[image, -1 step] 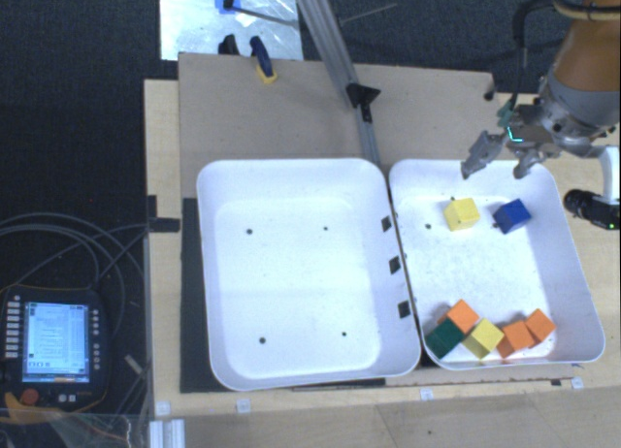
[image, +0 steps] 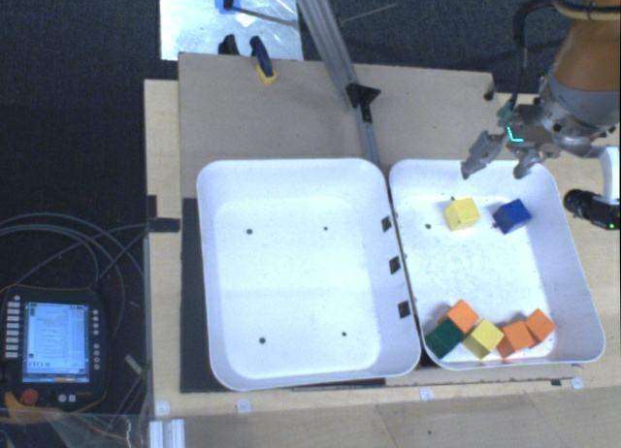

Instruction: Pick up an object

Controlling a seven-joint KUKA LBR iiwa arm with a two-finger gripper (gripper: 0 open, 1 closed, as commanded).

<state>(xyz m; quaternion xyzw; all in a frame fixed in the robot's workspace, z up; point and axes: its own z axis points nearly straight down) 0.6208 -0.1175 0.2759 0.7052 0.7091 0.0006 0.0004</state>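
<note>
The gripper (image: 502, 160) hung spread apart with nothing between its fingers, over the right bin's (image: 572, 272) upper edge. Just below it lay a yellow block (image: 462, 213) and a blue block (image: 511, 214) (side by side, apart), upper right of the frame.

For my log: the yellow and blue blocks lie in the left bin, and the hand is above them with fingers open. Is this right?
Not quite. The camera view shows the yellow block and blue block in the right bin, not the left. The hand is above them, fingers open.

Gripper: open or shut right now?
Open. The gripper hangs above the right bin's far edge, its two fingers spread apart with nothing between them.
</note>
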